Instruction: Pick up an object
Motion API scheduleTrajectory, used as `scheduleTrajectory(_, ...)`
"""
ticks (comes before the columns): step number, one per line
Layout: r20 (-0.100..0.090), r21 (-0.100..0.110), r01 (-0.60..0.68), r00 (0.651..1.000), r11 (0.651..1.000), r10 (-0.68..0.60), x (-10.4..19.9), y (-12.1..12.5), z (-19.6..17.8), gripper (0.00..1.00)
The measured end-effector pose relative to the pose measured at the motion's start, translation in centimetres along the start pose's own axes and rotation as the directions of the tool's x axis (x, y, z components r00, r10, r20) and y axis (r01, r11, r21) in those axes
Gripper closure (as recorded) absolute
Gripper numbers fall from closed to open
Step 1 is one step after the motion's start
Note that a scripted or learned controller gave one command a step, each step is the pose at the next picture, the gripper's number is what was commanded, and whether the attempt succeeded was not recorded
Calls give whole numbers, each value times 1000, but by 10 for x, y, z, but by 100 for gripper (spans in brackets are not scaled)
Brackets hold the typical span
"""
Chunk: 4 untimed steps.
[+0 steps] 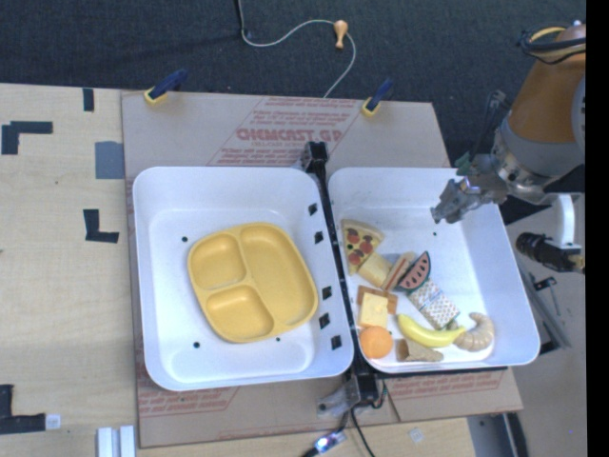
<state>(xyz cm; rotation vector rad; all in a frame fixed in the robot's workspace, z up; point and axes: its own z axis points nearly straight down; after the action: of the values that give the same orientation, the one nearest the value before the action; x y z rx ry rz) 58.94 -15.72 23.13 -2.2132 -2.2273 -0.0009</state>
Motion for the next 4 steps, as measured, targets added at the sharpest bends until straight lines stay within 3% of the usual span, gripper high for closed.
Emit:
scheduleTrajectory(1,1,2,-3,1000,1000,3,45,-22,-1,100)
scheduleTrajectory(2,0,2,0,1000,1000,0,99,-30,-5,100)
scheduleTrajectory(3,2,4,-5,1000,1000,5,119,-45,15,100)
scheduleTrajectory(4,2,1,-4,1000,1000,4,117,-33,17,100)
